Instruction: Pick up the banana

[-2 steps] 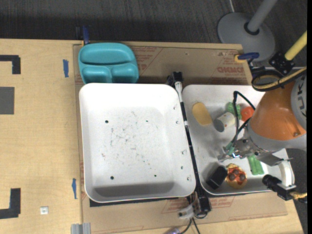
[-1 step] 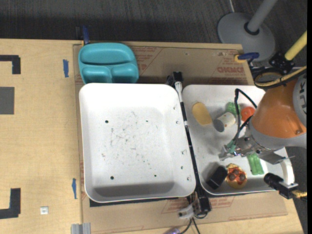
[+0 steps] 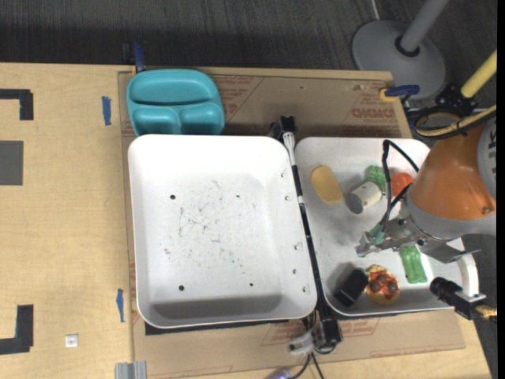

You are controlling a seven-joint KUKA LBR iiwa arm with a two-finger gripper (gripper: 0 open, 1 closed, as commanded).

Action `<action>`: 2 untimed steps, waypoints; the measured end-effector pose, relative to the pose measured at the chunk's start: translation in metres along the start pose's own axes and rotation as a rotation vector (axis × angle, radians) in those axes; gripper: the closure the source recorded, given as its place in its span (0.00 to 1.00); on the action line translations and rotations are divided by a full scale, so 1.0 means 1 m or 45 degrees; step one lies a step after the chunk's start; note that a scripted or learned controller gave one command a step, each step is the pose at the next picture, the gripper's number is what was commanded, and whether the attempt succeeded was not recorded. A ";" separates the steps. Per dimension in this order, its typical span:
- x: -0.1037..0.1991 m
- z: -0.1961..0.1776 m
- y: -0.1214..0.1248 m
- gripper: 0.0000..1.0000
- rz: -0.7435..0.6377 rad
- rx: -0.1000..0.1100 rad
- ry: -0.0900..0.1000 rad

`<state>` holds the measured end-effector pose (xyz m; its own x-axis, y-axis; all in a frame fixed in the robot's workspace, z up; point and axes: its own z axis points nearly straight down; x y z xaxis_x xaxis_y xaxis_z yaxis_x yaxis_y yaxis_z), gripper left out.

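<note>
Banana point(image 3: 326, 184) sits up-left of your gripper point(image 3: 377, 239), apart; long axis runs roughly top-to-bottom. Open or closed: you cannot tell.

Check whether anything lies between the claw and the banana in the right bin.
Nothing sits squarely between them. The claw is above bare bin floor, nearer the camera than the yellow banana. A grey cylinder close on the banana's right could crowd the approach.
</note>
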<state>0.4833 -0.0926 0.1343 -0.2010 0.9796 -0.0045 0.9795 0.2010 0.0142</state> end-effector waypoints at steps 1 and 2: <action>0.000 -0.010 0.001 1.00 0.000 -0.003 -0.002; 0.000 -0.020 0.002 1.00 -0.001 -0.007 -0.003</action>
<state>0.4850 -0.0924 0.1540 -0.2014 0.9795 -0.0073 0.9793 0.2015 0.0194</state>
